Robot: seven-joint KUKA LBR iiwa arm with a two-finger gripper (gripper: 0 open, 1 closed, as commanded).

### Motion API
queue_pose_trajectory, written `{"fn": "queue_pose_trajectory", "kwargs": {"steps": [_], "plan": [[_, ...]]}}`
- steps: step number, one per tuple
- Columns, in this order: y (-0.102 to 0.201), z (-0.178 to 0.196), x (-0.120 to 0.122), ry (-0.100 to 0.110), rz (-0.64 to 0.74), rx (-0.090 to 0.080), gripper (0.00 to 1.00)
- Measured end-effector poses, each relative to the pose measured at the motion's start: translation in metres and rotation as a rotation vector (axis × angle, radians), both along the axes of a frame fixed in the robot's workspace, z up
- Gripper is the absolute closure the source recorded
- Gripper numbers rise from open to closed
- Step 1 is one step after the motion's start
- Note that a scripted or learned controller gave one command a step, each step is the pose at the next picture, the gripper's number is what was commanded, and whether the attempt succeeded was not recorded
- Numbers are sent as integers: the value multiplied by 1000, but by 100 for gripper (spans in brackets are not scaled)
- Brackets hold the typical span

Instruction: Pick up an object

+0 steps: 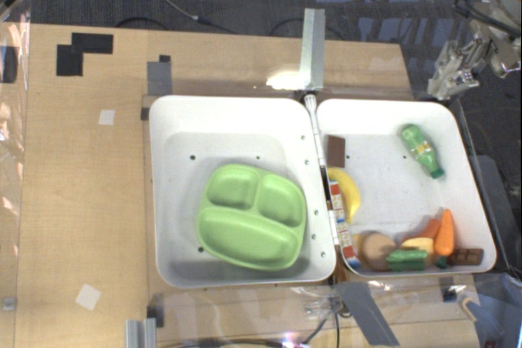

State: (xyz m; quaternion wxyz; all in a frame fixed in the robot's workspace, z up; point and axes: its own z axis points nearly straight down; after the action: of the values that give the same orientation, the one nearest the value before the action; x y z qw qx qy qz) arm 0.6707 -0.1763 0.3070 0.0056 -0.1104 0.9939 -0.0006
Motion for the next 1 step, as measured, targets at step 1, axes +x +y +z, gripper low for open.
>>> {"fn": "queue_pose_trajectory", "kwargs": {"steps": [1], "plan": [[10,-3,0,0,-137,1,100]]}}
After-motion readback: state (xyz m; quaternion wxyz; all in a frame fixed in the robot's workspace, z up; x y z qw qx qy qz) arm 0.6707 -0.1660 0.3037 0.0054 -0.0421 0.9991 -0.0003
